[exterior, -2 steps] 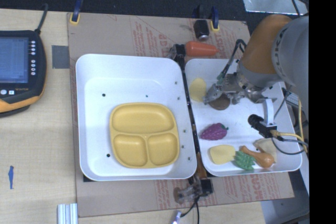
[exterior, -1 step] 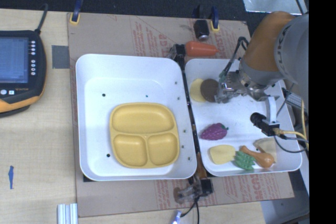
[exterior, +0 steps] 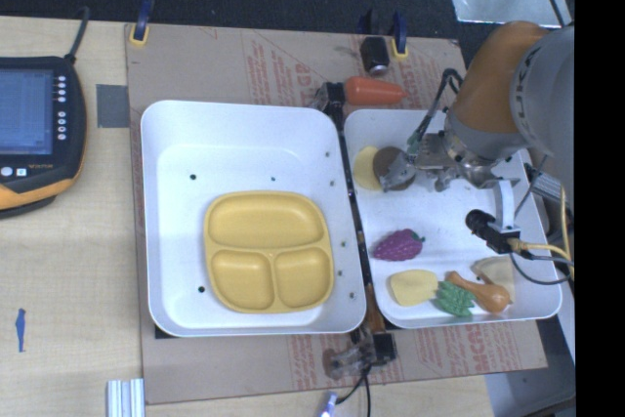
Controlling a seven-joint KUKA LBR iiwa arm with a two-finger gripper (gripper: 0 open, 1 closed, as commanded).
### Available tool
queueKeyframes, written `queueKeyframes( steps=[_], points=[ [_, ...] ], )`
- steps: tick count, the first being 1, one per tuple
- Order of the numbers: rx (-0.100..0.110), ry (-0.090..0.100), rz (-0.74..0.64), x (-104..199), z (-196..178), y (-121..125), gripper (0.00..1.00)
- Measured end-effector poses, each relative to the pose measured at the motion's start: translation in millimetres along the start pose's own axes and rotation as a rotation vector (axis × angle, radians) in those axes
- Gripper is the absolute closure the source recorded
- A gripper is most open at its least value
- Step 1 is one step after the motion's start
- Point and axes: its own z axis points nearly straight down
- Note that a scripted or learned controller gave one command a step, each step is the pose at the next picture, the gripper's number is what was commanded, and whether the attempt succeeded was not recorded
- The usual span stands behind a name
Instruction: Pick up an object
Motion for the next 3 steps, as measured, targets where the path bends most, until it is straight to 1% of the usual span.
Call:
queueKeyframes(
  steps=[1, 2, 3],
  points=[
    [-0.002, 0.002, 0.000, 10.6, 10.4, 29.9, 0.00],
    [-0.007, 0.002, -0.002, 9.9, -2.8, 31.8, 1.00],
    [-0.002, 0.002, 0.003, -48.6, -59.4, -75.5, 1.00]
  ],
)
